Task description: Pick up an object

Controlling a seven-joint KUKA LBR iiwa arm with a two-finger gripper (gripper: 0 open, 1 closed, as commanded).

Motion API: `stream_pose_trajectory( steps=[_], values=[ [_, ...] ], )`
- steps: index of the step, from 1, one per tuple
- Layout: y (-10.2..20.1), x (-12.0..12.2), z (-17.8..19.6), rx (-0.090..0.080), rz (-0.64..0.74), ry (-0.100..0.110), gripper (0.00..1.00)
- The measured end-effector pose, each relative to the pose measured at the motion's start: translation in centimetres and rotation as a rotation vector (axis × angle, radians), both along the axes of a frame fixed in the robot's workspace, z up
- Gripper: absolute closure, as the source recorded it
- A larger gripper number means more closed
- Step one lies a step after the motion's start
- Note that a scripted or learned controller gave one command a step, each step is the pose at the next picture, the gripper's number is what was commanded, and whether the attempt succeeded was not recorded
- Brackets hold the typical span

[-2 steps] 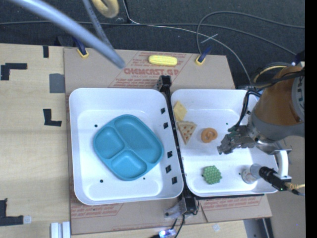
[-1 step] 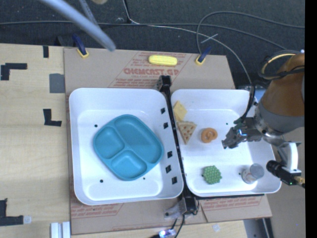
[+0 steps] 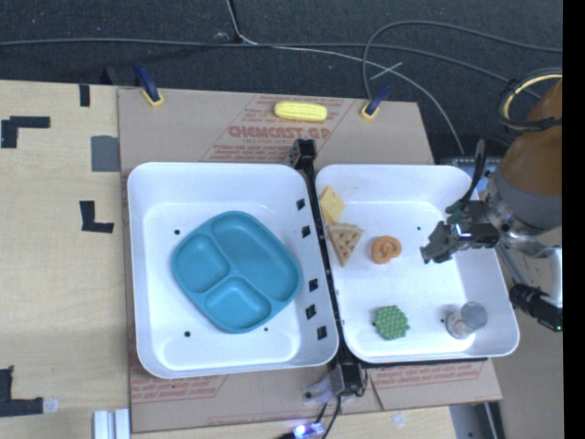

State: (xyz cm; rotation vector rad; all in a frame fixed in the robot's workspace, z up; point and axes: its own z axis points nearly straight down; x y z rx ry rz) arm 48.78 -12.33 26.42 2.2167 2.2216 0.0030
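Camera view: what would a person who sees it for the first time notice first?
The blue divided plate stands out most, lying alone in the left bin. Next comes the gripper, reaching over the right bin from its right side, near an orange swirl piece. A yellow corn cob lies on the cardboard behind the bins.

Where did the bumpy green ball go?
The bumpy green ball lies in the right white bin, near its front edge, below the orange swirl-shaped toy and left of the small grey metal cylinder.

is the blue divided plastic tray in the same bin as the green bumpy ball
No, the blue divided plastic tray lies in the left white bin, while the green bumpy ball sits in the right white bin.
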Motion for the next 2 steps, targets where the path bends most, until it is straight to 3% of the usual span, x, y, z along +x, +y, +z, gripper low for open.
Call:
stream_pose_trajectory(
  steps=[2],
  values=[
    [10.7,1.5,-2.9,0.001,0.003,0.007,1.00]
  ],
)
